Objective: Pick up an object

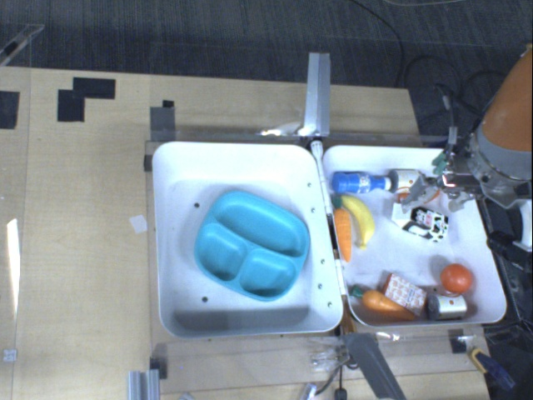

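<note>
My gripper [427,192] hangs over the upper right part of the right bin [493,267], open, with nothing between its fingers. Just below it lies a small black-and-white patterned item [427,222]. A blue bottle [360,182] lies to its left near the bin's back wall. A banana [360,218] and an upright carrot [342,233] rest along the left wall. At the front of the bin are a second carrot [385,303], a small patterned box [405,290], a red-orange ball [455,277] and a grey can [448,306].
The left bin [166,223] holds a blue divided plate [250,244]. A metal post [318,94] rises behind the divider between the bins. The arm's orange band [510,115] sits at the right edge.
</note>
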`<state>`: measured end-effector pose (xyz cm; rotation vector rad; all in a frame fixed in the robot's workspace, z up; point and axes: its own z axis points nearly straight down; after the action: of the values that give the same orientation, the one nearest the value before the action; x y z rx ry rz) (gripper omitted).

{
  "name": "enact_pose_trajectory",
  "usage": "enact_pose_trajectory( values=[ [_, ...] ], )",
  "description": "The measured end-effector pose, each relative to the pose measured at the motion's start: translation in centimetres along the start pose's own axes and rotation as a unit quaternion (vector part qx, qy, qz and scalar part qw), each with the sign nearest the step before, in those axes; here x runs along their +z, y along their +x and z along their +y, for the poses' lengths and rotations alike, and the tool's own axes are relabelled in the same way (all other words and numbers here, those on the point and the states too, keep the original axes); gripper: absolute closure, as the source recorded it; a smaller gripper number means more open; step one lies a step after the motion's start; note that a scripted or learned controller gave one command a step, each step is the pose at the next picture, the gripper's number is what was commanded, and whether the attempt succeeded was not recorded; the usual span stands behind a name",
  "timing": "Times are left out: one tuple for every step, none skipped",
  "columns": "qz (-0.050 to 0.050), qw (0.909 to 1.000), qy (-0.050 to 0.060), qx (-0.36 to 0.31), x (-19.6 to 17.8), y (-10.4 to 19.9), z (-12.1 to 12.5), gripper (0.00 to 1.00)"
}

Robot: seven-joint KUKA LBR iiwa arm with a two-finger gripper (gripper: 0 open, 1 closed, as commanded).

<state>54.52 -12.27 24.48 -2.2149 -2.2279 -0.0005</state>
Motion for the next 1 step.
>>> enact_pose_trajectory(
  values=[
    [-0.005, 0.9997, -0.017, -0.016, 12.38, -0.59, 3.77, 0.0]
  ],
)
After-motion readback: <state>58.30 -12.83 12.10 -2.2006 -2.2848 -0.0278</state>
